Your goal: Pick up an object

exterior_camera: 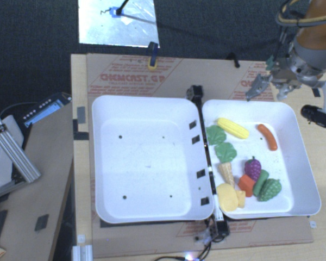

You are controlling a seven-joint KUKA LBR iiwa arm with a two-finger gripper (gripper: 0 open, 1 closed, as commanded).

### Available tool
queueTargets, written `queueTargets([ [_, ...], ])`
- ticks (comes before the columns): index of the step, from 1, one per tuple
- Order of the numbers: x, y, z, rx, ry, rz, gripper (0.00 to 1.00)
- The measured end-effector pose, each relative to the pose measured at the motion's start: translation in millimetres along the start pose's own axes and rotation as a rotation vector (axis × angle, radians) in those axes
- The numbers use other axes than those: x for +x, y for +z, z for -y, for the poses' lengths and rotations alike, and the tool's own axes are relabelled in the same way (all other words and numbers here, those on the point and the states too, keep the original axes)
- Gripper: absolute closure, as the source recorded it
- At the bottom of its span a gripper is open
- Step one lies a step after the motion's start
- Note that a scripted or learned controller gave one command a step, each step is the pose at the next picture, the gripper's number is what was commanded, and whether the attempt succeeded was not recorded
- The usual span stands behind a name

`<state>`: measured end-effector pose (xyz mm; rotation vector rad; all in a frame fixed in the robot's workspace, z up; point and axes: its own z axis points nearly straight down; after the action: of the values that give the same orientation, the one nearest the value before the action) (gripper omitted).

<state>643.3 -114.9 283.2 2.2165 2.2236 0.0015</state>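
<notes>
Arm (315,20): grey with orange band, entering at 2 o'clock of the view, above the table's far right corner.
Tool (267,89): two fingers spread apart, nothing between them; hovering over the far rim of the right bin, at 12 o'clock from the toy pile.
Right bin (299,162): shallow, white, holding all the toy food.
Corn cob (233,128): yellow, lying slantwise at 11 o'clock within the right bin.
Sausage (267,136): orange-red, at 1 o'clock in the bin, apart from the corn cob.
Green leafy pieces (215,135): two, one just beside the corn cob, the other at 6 o'clock from the first.
Cone (226,172): tan, touching the lower leafy piece.
Grapes (253,168): purple, near bin centre.
Orange block (246,185): at 6 o'clock from the grapes, touching them.
Green textured pieces (269,188): at 4 o'clock from the grapes, just beside.
Yellow pieces (227,197): at 7 o'clock in the bin, by the divider.
Left bin (106,145): white, touching the right bin along the clip line.
Table (125,72): brown board with red lettering under both bins.
</notes>
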Motion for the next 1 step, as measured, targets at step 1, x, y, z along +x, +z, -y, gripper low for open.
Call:
queueTargets([
  [1,0.3,-11.3,-0.9,-0.003,-0.003,0.0,1.0],
])
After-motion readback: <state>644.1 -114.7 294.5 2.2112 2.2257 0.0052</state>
